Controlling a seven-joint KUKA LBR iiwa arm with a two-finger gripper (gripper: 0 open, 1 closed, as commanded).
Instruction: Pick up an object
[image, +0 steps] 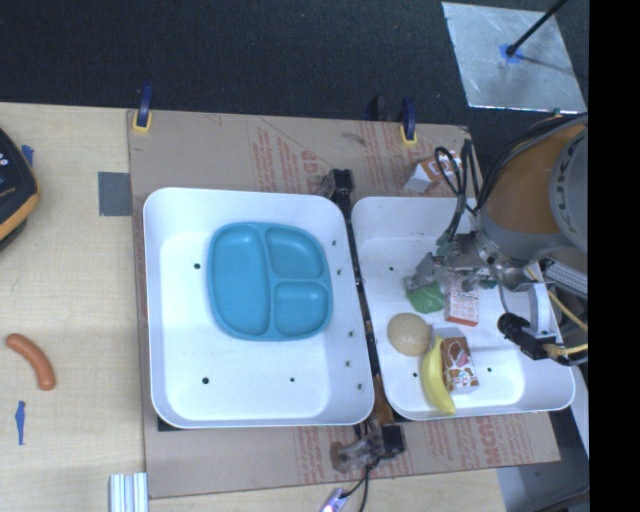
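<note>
In the left white shallow bin (170, 300) lies a blue plastic tray with three compartments (269, 280). In the right white bin (385, 240), the green soft object (427, 298) lies at 12 o'clock from the round beige object (408, 333). A yellow banana (434, 378) is at 5 o'clock from that. The grey arm (535, 200) bends down from the right; its gripper (442, 270) is just above the green object, whether open I cannot tell.
</note>
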